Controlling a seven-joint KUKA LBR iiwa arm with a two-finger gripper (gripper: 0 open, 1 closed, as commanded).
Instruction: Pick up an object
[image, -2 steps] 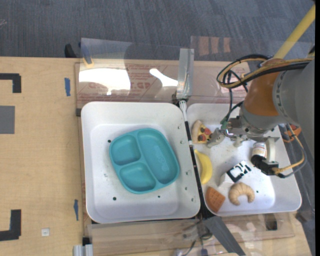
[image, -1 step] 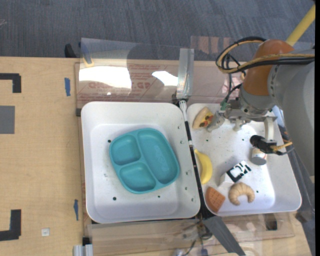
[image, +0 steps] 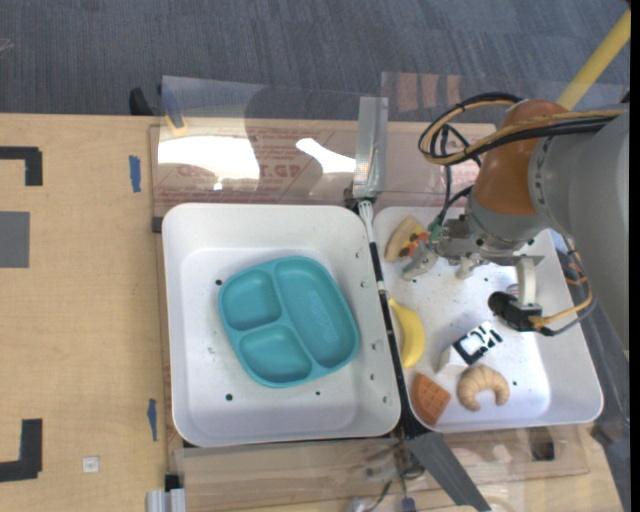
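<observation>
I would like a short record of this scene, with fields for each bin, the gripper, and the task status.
left bin: teal divided plate
right bin: banana, croissant, orange-brown wedge, black-and-white item, small food piece
gripper: low over the right bin's far part, near the small food piece; no object seen between its fingers
task status: nothing picked up yet

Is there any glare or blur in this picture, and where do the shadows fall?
In the camera view, strong glare whitens the clear panel behind the left bin; the teal tray casts only a soft, faint shadow; the banana and croissant look sharp, while the pincer region is cluttered with cables and hard to read.
</observation>
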